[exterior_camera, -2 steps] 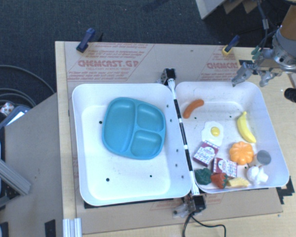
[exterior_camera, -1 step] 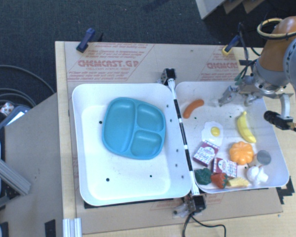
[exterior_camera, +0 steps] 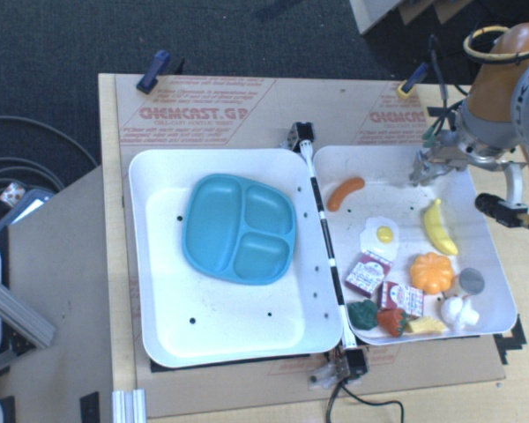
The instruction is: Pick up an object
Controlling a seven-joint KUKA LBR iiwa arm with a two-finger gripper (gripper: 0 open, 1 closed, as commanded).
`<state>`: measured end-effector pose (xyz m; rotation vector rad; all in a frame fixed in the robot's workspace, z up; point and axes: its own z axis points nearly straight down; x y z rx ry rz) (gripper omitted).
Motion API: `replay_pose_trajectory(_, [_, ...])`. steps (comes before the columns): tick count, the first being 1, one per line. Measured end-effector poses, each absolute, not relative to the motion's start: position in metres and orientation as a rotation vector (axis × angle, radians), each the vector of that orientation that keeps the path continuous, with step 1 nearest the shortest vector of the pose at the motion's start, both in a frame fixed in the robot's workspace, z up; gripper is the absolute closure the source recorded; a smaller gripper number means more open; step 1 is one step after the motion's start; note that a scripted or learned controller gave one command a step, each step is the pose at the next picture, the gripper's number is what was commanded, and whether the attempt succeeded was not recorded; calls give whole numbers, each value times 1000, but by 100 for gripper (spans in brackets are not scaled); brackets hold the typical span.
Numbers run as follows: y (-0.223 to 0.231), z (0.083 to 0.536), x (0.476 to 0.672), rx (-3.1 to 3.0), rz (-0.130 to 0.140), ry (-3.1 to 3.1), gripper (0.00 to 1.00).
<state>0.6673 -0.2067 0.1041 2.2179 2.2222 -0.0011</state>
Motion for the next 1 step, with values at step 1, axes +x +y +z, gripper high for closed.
replay_pose_trajectory(1, [-206, 104, 667, 2218, -2, 2223, 0])
